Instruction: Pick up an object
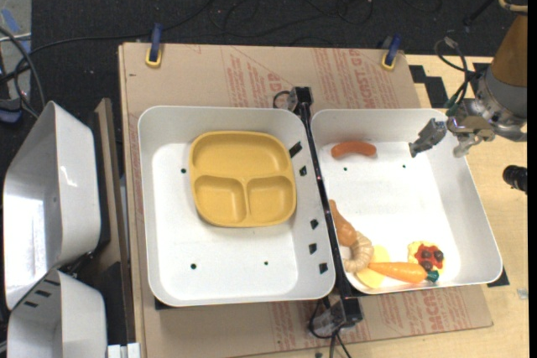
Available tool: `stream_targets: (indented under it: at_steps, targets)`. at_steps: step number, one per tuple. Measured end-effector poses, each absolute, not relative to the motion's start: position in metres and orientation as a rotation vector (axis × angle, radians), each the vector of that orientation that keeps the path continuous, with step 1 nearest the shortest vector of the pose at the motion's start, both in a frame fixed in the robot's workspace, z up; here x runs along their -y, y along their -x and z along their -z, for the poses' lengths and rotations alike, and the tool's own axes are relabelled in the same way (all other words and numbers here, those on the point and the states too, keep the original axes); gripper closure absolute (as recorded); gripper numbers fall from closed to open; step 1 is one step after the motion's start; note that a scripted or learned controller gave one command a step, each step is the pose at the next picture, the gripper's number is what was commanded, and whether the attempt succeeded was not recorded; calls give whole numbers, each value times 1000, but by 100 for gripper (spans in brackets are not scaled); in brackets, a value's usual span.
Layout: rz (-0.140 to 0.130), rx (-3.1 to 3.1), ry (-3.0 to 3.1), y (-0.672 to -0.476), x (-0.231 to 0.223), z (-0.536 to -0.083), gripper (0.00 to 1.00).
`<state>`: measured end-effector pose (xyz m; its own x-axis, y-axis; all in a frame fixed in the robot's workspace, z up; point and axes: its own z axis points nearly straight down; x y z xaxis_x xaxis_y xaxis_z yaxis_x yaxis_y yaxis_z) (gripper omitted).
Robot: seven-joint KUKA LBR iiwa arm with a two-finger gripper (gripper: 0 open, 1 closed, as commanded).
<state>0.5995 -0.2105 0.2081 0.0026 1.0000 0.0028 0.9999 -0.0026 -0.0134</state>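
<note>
— Where is room showing in the right bin (470, 205)?

— Its middle is lying bare. A sausage (353, 150) is sitting by the far edge, and a carrot (398, 271) with other toy food is crowding the near edge.

— And the left bin (168, 256)?

— The yellow tray (243, 179) is taking up the far half.

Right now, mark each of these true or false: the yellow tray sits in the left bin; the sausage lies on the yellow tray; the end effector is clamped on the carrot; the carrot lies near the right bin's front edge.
1. The yellow tray sits in the left bin. True.
2. The sausage lies on the yellow tray. False: it lies on the right bin floor, near its back edge.
3. The end effector is clamped on the carrot. False: it hangs open at the right bin's back right corner, far from the carrot.
4. The carrot lies near the right bin's front edge. True.
</note>
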Motion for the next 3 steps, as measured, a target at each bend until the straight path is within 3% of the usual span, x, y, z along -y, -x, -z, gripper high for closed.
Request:
stream_targets:
  at_steps: [1, 3]
  targets:
    - [0, 2223, 2221, -603, 210, -217, 0]
    - [-3, 2219, 2220, -597, 205, -109, 0]
